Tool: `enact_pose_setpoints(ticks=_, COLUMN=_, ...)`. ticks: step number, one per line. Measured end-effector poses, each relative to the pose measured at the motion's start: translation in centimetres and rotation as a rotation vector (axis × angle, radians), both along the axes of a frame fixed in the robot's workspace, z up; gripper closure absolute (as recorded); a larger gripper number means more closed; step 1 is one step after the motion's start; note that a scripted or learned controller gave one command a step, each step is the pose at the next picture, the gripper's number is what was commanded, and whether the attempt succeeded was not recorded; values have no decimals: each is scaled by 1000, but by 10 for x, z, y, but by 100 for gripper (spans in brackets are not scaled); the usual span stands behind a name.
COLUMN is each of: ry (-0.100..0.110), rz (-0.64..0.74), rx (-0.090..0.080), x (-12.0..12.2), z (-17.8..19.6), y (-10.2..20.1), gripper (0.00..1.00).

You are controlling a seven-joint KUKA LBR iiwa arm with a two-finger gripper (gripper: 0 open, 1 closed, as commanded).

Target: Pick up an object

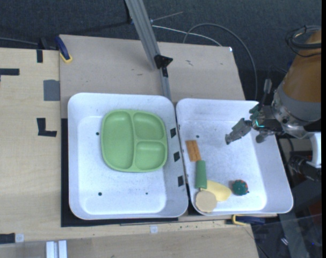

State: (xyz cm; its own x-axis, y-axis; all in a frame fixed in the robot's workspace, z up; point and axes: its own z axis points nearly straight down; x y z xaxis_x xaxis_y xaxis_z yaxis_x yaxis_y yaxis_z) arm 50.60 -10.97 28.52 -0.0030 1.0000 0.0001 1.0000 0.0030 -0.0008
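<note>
Two shallow white bins sit side by side on a bench. The left bin (82, 198) holds a green divided plate (134, 140). In the right bin (270, 160), near the wall shared with the left bin, lie an orange block (193, 150), a green cylinder (200, 174) just below it, then a yellow piece (219, 190) touching a tan disc (206, 201). A small green and red ball (239, 187) rests just right of the yellow piece. The gripper (243, 131) hovers above the right bin's upper right area, its fingers spread apart and holding nothing, well apart from the objects.
</note>
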Motion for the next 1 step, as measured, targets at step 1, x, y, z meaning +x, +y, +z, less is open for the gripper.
enact_pose_setpoints(ticks=1, ry=0, rz=0, rx=0, x=0, z=0, y=0, gripper=0)
